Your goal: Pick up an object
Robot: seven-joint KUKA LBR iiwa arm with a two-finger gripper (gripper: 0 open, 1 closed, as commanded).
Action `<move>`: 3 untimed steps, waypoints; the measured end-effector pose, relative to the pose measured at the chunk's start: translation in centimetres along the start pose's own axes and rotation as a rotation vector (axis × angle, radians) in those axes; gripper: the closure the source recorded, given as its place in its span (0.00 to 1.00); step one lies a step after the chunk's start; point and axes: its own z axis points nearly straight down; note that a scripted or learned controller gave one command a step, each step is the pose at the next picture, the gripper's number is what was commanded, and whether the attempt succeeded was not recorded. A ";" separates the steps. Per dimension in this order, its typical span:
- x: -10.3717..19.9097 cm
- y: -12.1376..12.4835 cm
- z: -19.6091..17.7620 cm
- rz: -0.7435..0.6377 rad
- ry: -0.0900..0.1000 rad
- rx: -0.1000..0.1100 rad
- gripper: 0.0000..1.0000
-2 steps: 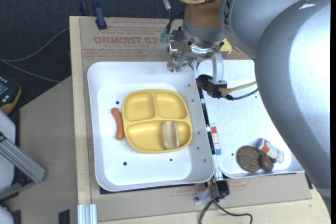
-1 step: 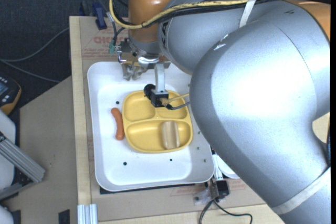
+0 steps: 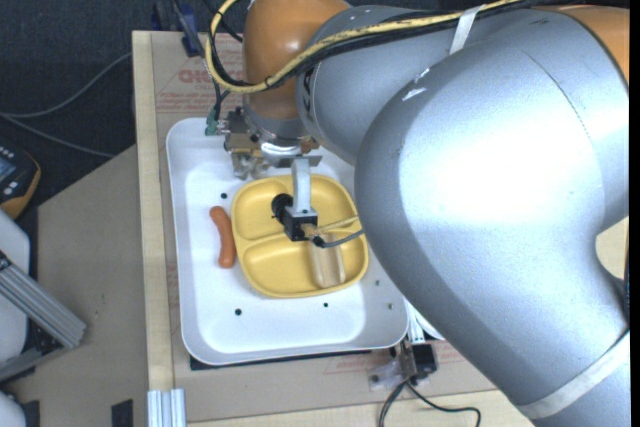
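A yellow divided plate (image 3: 262,260) lies in the middle of the left white bin (image 3: 200,305). To its left, an orange-red sausage (image 3: 223,236) rests on the bin floor. A tan cylinder-like piece (image 3: 326,266) sits in the plate's right compartment. My gripper (image 3: 267,156) hangs below the orange wrist band, at the plate's far edge near the bin's back wall. It is apart from the sausage, and I see nothing held in it.
The bulky grey arm (image 3: 480,185) covers the right side of the view and hides the second bin. The left bin's raised rim (image 3: 182,215) runs close beside the sausage. Bare white floor (image 3: 280,320) lies in front of the plate.
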 end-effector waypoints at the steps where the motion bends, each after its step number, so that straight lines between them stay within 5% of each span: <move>1: 0.2 3.3 2.4 0.000 -0.002 0.014 1.00; 2: 0.3 3.3 1.2 -0.001 -0.003 0.011 1.00; 3: -0.2 -1.3 2.1 0.002 0.000 0.003 1.00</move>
